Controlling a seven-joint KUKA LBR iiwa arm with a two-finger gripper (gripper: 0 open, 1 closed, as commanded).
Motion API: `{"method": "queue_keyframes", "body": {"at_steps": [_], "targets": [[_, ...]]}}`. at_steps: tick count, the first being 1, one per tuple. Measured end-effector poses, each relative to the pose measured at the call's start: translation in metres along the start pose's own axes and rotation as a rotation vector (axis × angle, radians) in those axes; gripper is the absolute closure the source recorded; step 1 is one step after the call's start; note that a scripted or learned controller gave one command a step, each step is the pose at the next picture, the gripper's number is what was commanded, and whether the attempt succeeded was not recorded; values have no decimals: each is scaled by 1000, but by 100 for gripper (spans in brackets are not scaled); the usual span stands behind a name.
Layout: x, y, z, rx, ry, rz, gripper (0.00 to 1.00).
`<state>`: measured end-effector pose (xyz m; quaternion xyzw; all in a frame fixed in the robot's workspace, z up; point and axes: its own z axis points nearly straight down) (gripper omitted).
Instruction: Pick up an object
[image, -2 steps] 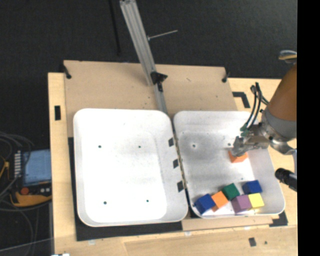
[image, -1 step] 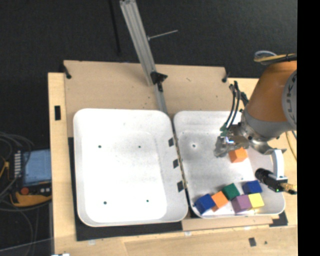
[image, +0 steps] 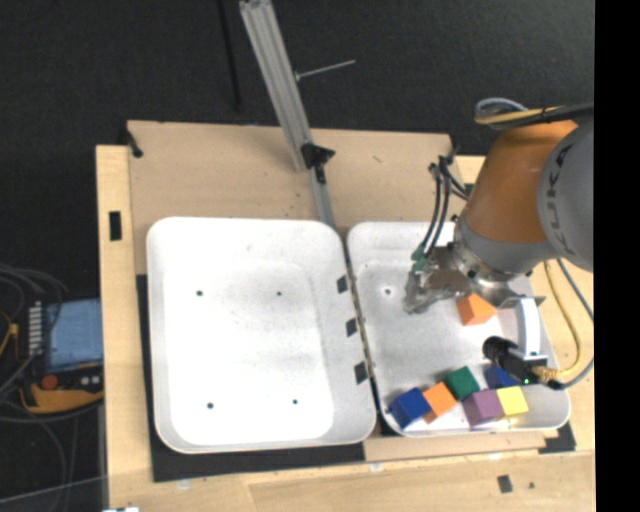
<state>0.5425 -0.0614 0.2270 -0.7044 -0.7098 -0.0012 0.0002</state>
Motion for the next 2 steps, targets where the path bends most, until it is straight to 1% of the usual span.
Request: {"method": "queue_keyframes", "body": {"at_steps": [1, 2], "targets": [[59, 8, -3, 0, 0, -1, 100], [111, 4, 5, 2, -1, 1, 100]]}}
